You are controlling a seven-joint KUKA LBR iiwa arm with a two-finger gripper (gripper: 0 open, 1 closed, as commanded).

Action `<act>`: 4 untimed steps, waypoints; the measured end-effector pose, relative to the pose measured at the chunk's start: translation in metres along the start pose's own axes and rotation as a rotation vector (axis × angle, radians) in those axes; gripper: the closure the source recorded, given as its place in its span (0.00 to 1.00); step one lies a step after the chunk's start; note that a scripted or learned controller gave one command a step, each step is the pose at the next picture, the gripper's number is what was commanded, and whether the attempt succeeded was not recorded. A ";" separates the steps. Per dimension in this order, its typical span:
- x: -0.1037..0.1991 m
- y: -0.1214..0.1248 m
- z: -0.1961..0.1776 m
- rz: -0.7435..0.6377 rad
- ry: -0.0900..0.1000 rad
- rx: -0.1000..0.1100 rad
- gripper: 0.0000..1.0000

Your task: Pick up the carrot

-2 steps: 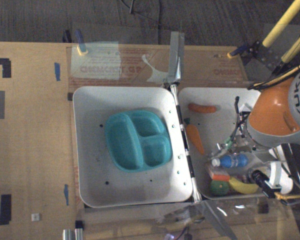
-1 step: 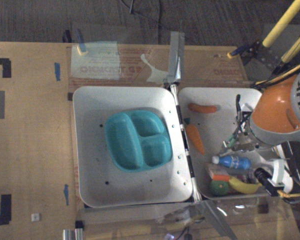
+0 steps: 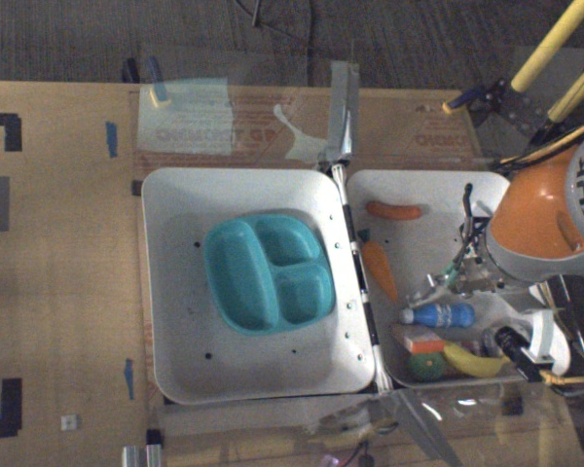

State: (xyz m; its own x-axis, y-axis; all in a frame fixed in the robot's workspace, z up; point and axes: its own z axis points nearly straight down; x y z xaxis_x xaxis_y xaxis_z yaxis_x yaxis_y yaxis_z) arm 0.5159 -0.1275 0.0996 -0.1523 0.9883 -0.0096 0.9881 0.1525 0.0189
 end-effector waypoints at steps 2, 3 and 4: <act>0.021 0.030 0.000 0.087 -0.001 0.003 1.00; 0.076 -0.009 -0.085 0.461 0.005 0.022 1.00; 0.079 -0.024 -0.085 0.836 0.000 0.024 1.00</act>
State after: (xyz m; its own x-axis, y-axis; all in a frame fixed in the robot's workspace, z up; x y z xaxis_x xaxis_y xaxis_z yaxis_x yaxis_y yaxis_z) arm 0.4788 -0.0528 0.1835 0.6314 0.7755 -0.0022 0.7755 -0.6314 -0.0017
